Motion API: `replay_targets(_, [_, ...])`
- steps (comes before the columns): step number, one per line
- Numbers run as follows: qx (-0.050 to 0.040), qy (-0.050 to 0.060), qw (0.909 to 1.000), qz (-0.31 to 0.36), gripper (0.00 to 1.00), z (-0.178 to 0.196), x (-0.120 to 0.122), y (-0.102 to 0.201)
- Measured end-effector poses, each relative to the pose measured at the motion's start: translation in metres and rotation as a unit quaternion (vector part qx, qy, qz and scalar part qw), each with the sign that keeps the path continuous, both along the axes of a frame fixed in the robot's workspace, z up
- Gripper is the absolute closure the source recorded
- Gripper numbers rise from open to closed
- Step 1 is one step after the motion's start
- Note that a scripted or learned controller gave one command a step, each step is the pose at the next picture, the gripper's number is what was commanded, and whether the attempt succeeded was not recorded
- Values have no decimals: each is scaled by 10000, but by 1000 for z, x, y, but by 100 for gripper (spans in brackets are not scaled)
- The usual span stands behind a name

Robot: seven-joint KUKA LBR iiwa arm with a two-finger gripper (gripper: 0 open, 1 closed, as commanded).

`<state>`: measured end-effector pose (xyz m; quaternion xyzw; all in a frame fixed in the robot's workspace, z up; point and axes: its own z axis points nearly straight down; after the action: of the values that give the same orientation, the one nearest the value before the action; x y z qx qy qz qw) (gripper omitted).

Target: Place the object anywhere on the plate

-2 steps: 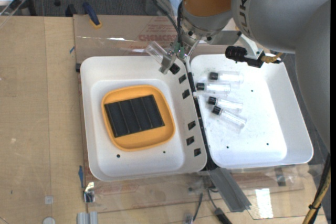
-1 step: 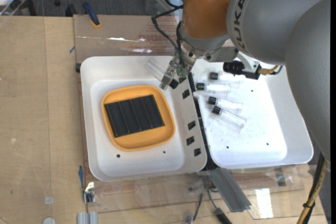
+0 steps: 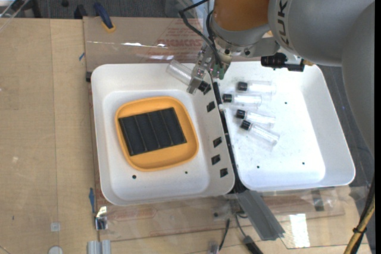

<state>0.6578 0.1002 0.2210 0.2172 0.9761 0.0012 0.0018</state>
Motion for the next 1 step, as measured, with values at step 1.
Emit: replay_targets(1, [-2,-2,9996,283,100,42,2,2])
